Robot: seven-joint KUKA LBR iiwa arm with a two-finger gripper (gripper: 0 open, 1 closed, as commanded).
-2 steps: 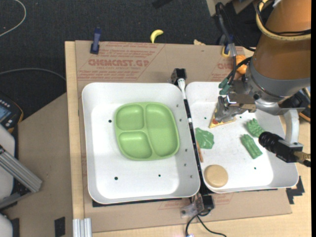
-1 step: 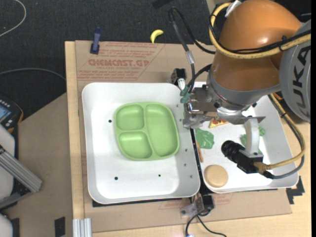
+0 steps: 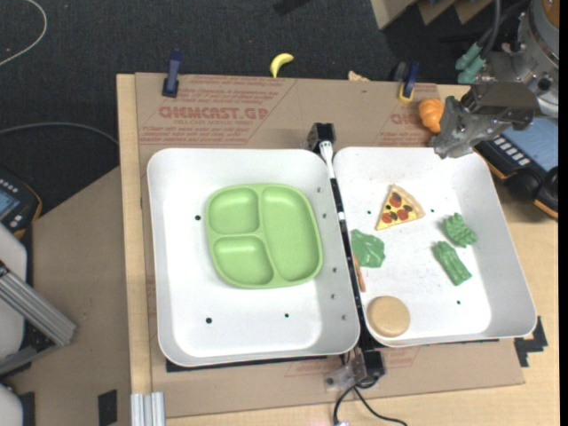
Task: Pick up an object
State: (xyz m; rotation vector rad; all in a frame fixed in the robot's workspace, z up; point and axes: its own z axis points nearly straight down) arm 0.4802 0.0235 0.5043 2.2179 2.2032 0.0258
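Gripper (image 3: 454,138) at right bin's (image 3: 506,318) far-right corner, finger state unclear; triangular toy pizza slice (image 3: 400,209) lies nearer and left of it.

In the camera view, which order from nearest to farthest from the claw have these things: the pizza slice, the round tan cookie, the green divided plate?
From the claw, at the right bin's far right corner:
1. Pizza slice, in the right bin's far half.
2. Round tan cookie, at the right bin's near edge.
3. Green divided plate, in the left bin's middle.
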